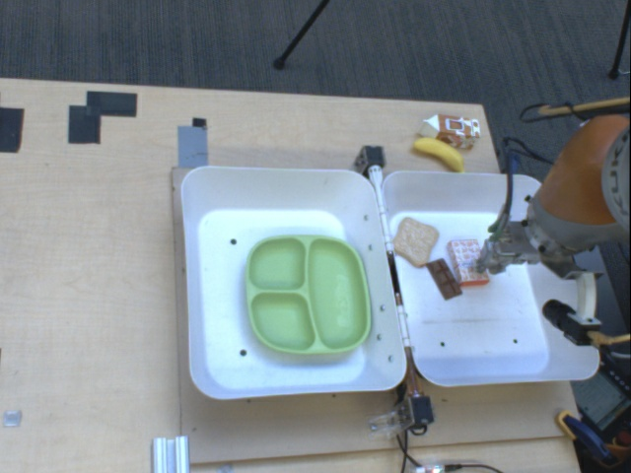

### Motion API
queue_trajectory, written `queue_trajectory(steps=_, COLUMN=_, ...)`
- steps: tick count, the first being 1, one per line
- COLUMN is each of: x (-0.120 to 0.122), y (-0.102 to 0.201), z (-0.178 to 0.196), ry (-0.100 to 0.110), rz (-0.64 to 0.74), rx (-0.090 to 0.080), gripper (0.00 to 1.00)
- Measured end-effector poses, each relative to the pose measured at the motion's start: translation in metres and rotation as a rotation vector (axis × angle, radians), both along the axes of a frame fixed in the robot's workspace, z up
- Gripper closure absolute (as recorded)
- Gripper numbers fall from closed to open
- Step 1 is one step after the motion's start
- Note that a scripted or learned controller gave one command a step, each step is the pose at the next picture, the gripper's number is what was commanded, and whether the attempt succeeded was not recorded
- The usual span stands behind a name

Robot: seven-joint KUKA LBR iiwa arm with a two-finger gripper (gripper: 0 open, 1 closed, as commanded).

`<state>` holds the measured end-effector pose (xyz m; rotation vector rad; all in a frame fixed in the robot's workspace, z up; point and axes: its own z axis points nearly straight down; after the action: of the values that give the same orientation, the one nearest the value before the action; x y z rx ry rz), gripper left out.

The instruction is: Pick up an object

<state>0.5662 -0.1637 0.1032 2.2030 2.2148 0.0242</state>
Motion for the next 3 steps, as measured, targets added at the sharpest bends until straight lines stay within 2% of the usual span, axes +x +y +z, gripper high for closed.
queue_trajectory(steps=1, x=0.000, y=0.000, z=-0.001, ry=0.001, rz=0.000, rx=0.000, gripper=0.00)
queue_trajectory(steps=2, x=0.001, y=0.001, z=0.011, ry=-0.002, rz=0.002, rx=0.001, gripper=1.00)
queue_trajectory(steps=3, x=0.001, y=0.001, z=0.011, ry=-0.002, rz=0.002, rx=0.001, gripper=0.00)
